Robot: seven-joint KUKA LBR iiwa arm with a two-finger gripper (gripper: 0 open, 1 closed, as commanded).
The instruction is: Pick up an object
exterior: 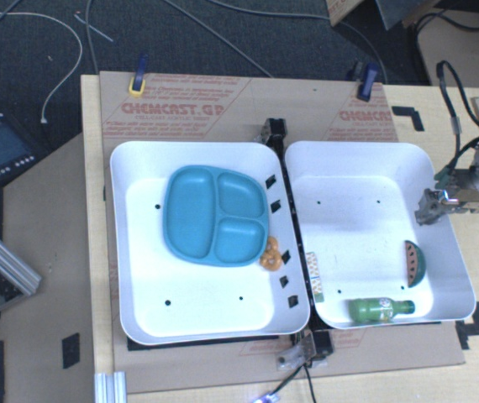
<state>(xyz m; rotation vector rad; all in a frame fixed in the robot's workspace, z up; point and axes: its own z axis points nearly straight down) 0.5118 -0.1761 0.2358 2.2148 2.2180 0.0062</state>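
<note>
Gripper hovers at the right bin's far right wall, its grasp state impossible to tell. Inside that bin, a watermelon slice lies just below it; a green bottle rests along the near wall.

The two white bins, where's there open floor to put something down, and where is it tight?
Right bin: bare floor between its back wall and the green bottle, left of the watermelon slice. Left bin: a bare strip between the blue divided plate and the front wall. Crowded: the right bin's front right corner, and beside the plate, where a small orange-brown piece touches it by the divider.
</note>
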